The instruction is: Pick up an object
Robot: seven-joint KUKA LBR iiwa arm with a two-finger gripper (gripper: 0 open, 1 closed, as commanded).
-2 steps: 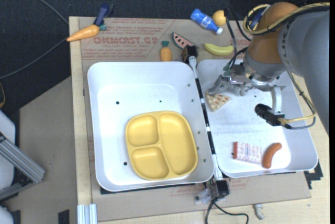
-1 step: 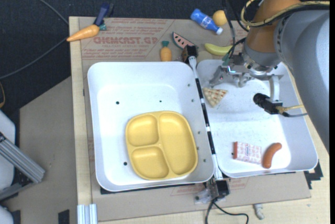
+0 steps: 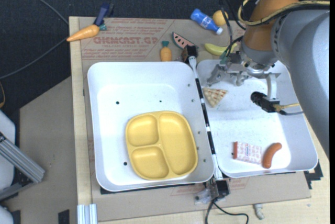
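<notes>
A yellow three-compartment plastic plate point(image 3: 159, 144) is lying in the left white bin point(image 3: 95, 113). In the right white bin point(image 3: 235, 123), a tan triangular wafer wedge point(image 3: 214, 96) is sitting near the far-left corner. The gripper point(image 3: 226, 77) is hovering just beyond it with its fingers spread and nothing between them. This looks like the approach step: next it needs centring over the wedge, then descending. A red-and-white packet point(image 3: 246, 152) and a brown sausage point(image 3: 271, 155) are resting by the near edge.

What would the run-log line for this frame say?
arm: over right bin | gripper: near waffle wedge | held: nothing seen | left bin: yellow tray
</notes>
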